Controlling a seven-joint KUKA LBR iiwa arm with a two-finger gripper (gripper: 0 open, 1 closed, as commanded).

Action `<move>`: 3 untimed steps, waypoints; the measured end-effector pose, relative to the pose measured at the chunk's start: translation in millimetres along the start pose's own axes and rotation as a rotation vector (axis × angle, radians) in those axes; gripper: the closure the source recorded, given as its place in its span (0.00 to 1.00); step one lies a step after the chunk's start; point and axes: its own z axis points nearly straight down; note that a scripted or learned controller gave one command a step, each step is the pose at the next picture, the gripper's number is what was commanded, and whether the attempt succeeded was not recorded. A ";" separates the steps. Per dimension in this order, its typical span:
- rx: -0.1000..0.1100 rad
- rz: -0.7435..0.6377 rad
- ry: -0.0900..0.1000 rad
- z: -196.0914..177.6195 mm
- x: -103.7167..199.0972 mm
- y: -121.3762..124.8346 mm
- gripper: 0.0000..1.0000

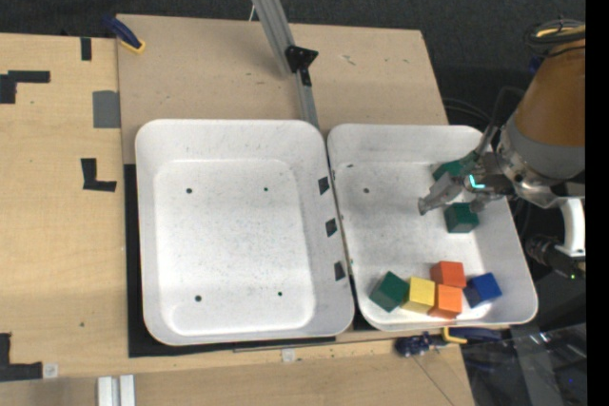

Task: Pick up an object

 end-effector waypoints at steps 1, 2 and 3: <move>-0.005 -0.002 -0.001 -2.5 0.1 0.9 0.00; 0.000 -0.001 -0.001 45.5 5.9 -6.6 0.00; -0.003 -0.001 0.000 102.2 3.5 -14.5 0.00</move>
